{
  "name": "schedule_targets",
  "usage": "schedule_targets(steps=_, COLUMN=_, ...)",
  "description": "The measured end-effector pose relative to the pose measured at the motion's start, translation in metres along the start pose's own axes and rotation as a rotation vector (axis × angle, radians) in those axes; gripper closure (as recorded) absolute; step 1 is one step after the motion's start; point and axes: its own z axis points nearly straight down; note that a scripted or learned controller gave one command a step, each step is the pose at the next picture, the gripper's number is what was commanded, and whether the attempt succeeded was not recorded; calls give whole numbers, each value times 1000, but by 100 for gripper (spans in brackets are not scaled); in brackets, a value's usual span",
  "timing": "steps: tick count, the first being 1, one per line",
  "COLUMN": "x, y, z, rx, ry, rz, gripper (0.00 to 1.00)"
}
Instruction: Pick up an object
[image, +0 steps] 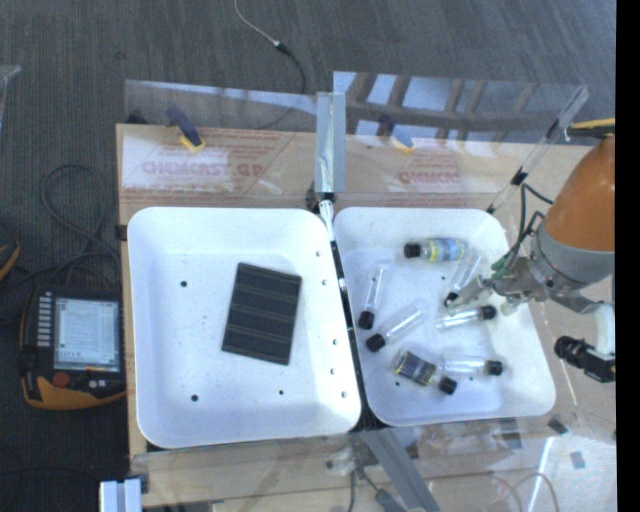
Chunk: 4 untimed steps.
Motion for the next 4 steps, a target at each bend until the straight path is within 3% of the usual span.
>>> schedule_targets(steps=1, x=-19, y=47, z=73, rx=-7, ry=5, rz=-29, gripper=0)
schedule_targets(steps=2, x=-23, y=105, z=76, rx=-17, ry=4, rz=-68, gripper=0)
schedule_targets(steps=3, x=-22, y=66, z=75, rx=-18, ry=2, rz=-96, gripper=0)
schedule_targets(steps=4, x=-23, y=66, z=66, rx=-20, ry=-4, rz=-96, gripper=100)
